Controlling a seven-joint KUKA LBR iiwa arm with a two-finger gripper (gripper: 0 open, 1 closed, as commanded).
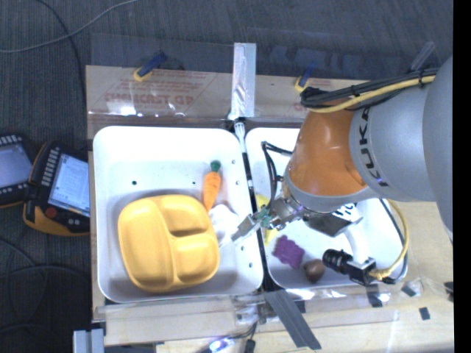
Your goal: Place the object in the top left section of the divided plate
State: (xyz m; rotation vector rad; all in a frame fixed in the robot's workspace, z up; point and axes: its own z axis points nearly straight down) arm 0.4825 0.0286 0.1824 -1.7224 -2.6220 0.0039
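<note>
A yellow divided plate lies in the left bin, toward its front. An orange toy carrot with a green top rests just beyond the plate's right corner, and a small white object lies between the carrot and the plate. My gripper hangs over the wall between the two bins, right of the plate, with the orange-banded wrist behind it. A purple grape-like toy and a brown round object lie in the right bin, front of the gripper. A bit of yellow peeks out beside the gripper.
The right bin is largely covered by the arm. A handheld controller lies on the floor left of the bench. Blue-and-yellow clamps hold the board at the back. Bare bin floor lies behind the plate.
</note>
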